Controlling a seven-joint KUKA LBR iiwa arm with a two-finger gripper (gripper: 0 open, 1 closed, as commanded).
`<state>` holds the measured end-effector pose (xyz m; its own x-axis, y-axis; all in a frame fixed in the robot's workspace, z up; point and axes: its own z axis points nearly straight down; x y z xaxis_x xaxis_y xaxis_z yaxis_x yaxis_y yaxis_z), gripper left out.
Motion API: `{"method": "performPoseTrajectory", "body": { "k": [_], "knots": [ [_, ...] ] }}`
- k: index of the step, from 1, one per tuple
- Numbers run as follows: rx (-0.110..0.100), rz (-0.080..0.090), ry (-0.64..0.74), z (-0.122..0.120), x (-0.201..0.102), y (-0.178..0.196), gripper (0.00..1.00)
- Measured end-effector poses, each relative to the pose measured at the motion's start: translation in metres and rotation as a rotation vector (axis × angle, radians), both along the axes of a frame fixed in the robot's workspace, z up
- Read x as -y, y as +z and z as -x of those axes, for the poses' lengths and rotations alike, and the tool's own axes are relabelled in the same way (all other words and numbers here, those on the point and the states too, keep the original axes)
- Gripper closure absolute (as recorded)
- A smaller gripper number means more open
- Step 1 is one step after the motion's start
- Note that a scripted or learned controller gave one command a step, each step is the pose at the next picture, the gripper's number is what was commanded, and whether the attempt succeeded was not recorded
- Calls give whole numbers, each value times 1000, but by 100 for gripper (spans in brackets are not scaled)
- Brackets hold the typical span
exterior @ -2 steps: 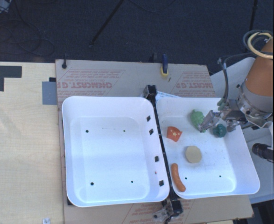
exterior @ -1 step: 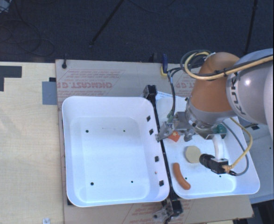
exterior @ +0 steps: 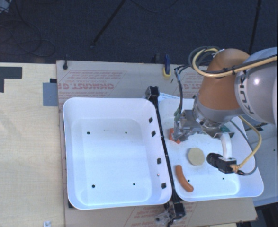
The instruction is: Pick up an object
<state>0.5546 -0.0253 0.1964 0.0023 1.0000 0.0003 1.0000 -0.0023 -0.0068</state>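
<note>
Orange sausage (exterior: 184, 178) | right bin (exterior: 252, 186) | long axis upper-left to lower-right

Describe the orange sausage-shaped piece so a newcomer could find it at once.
Take the right bin, the one under the arm. Along its left wall near the front lies the orange sausage-shaped piece. It is long and orange; the neighbouring disc is round and pale.

The grey arm (exterior: 257, 91) is seen reaching in from the right, its orange band (exterior: 221, 82) bent downward above the wrist, with the gripper (exterior: 177, 135) lowered at the left end; cables are looped around the wrist.
</note>
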Motion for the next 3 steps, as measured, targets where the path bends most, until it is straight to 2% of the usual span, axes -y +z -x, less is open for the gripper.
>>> {"method": "performPoseTrajectory", "body": {
  "k": [1,2,3],
  "knots": [
    [15,-2,8,-17,-44,96,100],
    [4,-1,7,-15,-92,91,100],
    [9,2,-3,-4,-15,163,100]
  ]
}}
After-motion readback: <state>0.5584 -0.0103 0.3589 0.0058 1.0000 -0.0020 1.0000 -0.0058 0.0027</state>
